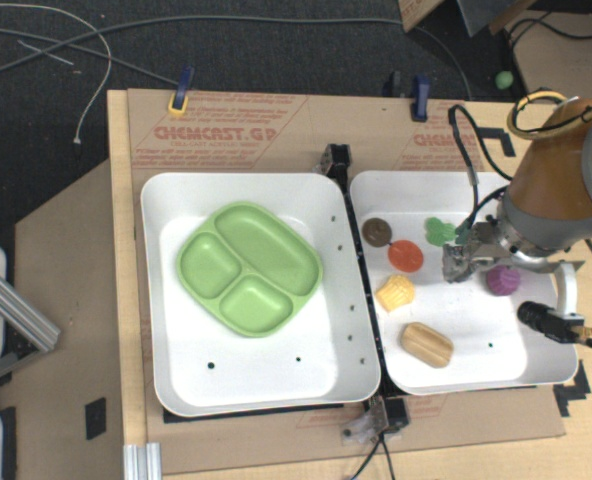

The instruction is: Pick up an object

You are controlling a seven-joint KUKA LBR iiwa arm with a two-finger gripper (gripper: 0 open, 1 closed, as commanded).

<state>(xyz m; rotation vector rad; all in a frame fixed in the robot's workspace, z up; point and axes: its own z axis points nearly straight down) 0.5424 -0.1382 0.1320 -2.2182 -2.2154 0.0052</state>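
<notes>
Five candidate objs sit in the right bin (496, 368): brown round piece (377, 232), red-orange piece (406, 256), yellow piece (396, 292), tan loaf-shaped piece (427, 344), purple piece (503, 280), plus a green piece (439, 231) partly behind the gripper. Gripper (457, 264) is low over the bin floor between green and purple; finger gap too blurred, can't tell its state, nothing visibly held.

Risks, imo: closing on bare floor between objs; nudging green or purple aside w/o a grip; cable near the wrist snagging.

Left bin (166, 268) has a green divided plate (249, 267). Cardboard (226, 133) underneath has red print, roughly "CHEMCAST GP", partly legible.
</notes>
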